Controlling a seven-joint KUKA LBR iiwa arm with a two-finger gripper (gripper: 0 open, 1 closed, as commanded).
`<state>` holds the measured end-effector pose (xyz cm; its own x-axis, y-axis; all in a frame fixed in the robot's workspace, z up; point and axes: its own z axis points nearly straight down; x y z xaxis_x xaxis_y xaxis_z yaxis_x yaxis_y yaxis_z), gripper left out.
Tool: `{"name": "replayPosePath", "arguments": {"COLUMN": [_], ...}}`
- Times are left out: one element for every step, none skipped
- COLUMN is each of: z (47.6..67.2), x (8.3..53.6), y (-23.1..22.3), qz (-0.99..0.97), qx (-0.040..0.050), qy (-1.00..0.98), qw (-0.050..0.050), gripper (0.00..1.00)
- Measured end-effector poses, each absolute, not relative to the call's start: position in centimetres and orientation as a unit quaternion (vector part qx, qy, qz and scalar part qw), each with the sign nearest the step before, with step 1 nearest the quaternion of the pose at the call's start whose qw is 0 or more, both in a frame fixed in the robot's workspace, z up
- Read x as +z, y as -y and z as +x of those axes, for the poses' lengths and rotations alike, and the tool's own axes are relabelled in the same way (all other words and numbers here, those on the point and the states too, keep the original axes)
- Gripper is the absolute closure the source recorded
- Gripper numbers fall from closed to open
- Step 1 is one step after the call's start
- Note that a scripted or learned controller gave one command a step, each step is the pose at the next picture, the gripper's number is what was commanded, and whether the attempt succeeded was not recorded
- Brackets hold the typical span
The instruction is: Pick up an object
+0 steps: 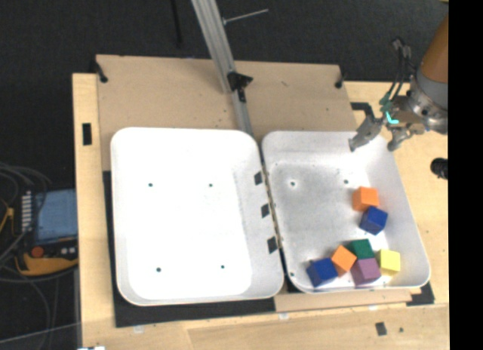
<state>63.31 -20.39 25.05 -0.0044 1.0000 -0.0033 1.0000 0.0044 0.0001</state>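
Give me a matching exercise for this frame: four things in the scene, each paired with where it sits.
Things:
1. yellow cube
2. lone orange cube
3. purple cube
4. hand

Places:
A. over the right bin's far right corner
B. rightmost in the near cluster
C. apart, just above a blue cube
D. near edge, below the green cube

Pairs: 1-B, 2-C, 3-D, 4-A

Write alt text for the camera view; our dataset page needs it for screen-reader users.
The open tool hangs over the right bin's far corner, holding nothing. Seven small blocks lie near that bin's right and near sides: two orange, two blue, one green, one purple, one yellow. The left bin sits alongside.
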Motion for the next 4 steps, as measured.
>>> {"name": "replayPosePath", "arguments": {"z": [63.6, 63.2, 63.2, 63.1], "x": [18.9, 12.7, 9.8, 10.9], "y": [20.2, 20.6, 20.8, 21.2], "qz": [0.705, 0.707, 0.708, 0.709], "qx": [-0.0021, -0.0023, -0.0009, -0.0025], "qy": [-0.709, -0.707, -0.707, -0.705], "qw": [-0.001, -0.001, 0.002, 0.004], "gripper": [0.00, 0.00, 0.00, 1.00]}}
